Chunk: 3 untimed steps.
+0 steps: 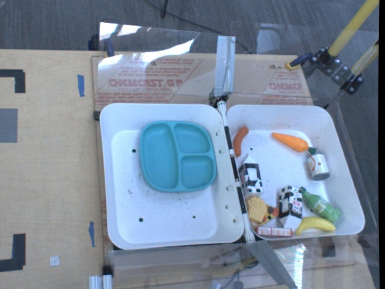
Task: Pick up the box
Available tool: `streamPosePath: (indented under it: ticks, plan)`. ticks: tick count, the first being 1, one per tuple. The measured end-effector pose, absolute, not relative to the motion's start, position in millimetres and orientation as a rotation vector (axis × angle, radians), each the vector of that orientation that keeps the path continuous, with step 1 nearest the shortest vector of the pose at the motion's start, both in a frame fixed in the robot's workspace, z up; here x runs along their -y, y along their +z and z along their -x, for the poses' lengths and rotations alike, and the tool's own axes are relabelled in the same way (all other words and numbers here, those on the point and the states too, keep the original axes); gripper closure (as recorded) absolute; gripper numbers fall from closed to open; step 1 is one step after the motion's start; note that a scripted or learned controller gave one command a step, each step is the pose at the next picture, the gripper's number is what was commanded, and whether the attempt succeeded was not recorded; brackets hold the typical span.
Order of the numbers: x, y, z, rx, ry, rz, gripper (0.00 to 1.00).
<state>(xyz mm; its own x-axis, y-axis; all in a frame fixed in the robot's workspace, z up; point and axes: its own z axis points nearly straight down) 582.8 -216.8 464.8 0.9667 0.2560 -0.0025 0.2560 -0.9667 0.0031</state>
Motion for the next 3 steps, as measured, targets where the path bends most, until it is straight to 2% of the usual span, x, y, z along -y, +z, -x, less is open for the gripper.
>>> streamPosePath:
  ticks: [3]
  plan:
    - [211.4,494.7,-586.9,-0.429,-0.001,-3.103,1.00]
